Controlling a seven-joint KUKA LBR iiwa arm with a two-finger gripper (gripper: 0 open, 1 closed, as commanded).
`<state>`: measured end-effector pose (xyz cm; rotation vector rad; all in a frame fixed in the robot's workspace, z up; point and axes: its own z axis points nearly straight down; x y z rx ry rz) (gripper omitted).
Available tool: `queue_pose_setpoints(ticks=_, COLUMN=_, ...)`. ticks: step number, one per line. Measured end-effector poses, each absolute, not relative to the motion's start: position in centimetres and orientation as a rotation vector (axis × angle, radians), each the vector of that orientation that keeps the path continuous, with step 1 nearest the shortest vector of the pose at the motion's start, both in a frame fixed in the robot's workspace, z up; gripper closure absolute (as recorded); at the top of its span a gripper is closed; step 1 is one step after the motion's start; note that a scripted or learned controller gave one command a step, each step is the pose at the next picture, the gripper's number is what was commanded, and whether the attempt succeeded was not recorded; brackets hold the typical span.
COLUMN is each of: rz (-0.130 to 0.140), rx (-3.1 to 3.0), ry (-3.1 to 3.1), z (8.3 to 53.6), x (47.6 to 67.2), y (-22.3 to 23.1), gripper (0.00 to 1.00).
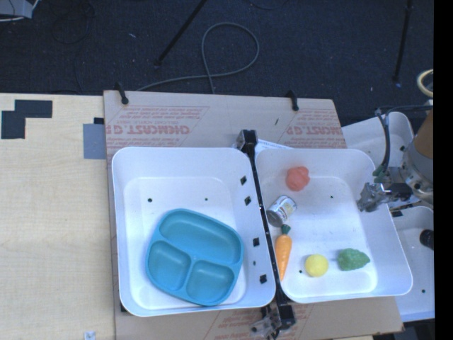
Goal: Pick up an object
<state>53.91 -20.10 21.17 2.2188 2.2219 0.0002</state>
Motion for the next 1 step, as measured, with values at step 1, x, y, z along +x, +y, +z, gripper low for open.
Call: queue_pose_setpoints(ticks=1, rz=-0.003, rx=2.221, ry=2.226, z=20.96, x=53.92, y=-20.09, gripper=1.00)
